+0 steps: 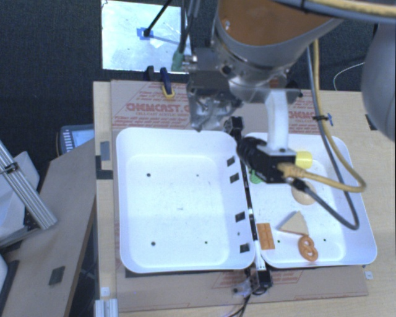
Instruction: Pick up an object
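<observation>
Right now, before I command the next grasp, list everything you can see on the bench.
left bin: one, white, left half of bench
right bin: one, white, beside the left bin
block: one, orange, right bin by the divider
wedge: one, tan, right bin, near half
pretzel shape: one, orange-brown, right bin near front rim
round piece: one, tan, right bin, partly hidden by the robot
green thing: one, green, right bin, mostly hidden
cardboard sheet: one, brown with red print, under both bins
clamp: one, blue and yellow, cardboard's far edge
arm: one, grey and orange, from the right
end effector: one, grey, over left bin's far rim
</observation>
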You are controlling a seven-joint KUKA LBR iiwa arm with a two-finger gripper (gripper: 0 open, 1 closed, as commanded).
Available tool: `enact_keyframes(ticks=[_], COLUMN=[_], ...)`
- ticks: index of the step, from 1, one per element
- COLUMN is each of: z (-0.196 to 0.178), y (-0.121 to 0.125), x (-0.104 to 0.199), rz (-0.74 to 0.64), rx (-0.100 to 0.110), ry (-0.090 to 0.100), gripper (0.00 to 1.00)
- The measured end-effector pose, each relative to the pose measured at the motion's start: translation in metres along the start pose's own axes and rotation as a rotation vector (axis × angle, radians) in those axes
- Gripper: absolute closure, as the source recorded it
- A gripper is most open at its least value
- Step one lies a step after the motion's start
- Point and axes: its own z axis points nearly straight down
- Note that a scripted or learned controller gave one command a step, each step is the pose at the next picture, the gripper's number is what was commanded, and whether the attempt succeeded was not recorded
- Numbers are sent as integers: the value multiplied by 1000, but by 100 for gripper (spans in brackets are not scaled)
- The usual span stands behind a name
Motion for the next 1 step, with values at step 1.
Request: enact_keyframes(ticks=[1], z=[2], y=[0], x=[0], rz=[0], rx=[3], ry=[-2], gripper=[0])
